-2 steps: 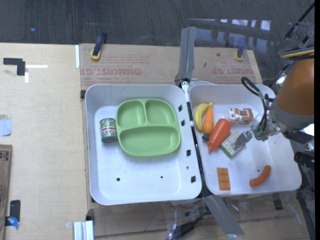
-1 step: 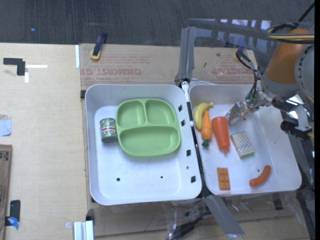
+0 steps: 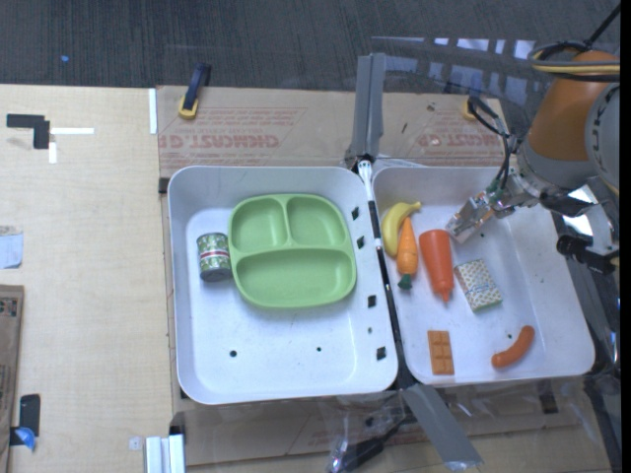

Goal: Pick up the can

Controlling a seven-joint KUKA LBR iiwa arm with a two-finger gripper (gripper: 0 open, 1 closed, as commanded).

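Observation:
The can (image 3: 213, 256) is small, with a green and white label and a silver top. It stands upright in the left bin (image 3: 276, 363), just off the left edge of a green divided plate (image 3: 293, 250). My gripper (image 3: 463, 225) hangs over the back of the right bin (image 3: 557, 294), pointing down and to the left, close above a red-orange cone-shaped toy (image 3: 437, 261). It is far to the right of the can, with the plate and the wall between the two bins lying between them.
The right bin holds a banana (image 3: 395, 225), a carrot (image 3: 406, 251), a patterned block (image 3: 479, 285), an orange waffle piece (image 3: 441, 352) and a sausage (image 3: 513, 347). A yellow and black tool (image 3: 194, 90) lies on the cardboard behind the left bin.

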